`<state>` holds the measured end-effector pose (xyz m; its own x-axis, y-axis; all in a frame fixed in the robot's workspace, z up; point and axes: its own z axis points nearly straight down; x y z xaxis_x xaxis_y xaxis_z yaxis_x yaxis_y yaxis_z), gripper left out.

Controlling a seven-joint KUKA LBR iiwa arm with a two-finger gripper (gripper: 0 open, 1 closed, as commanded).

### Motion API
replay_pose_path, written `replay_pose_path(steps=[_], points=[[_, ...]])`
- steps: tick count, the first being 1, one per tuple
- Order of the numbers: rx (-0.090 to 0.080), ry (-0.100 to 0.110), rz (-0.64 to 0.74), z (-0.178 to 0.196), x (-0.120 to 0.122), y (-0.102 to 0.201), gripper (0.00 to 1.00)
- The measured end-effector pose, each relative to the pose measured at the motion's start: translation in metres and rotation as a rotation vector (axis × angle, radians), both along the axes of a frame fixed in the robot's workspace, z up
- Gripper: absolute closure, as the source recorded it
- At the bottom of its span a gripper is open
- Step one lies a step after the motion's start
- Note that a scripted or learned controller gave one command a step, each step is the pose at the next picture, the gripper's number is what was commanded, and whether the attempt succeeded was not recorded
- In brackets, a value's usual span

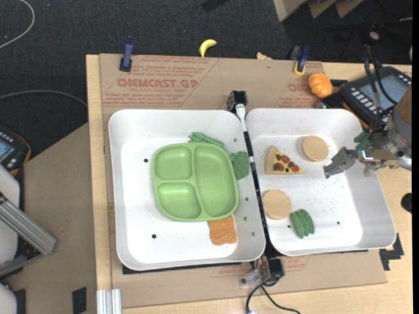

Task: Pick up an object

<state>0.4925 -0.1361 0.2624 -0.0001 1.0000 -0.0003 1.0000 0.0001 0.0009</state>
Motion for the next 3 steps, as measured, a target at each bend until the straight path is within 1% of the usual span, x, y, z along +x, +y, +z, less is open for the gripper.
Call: replay_pose_path(steps=[1,2,3], points=[[-0.001,-0.016,0.007,0.136,-0.012,0.049,0.00],[-0.002,-0.019,0.004,0.265,-0.012,0.068,0.00],[-0.002,-0.006,0.001,0.268,-0.012,0.068,1.00]])
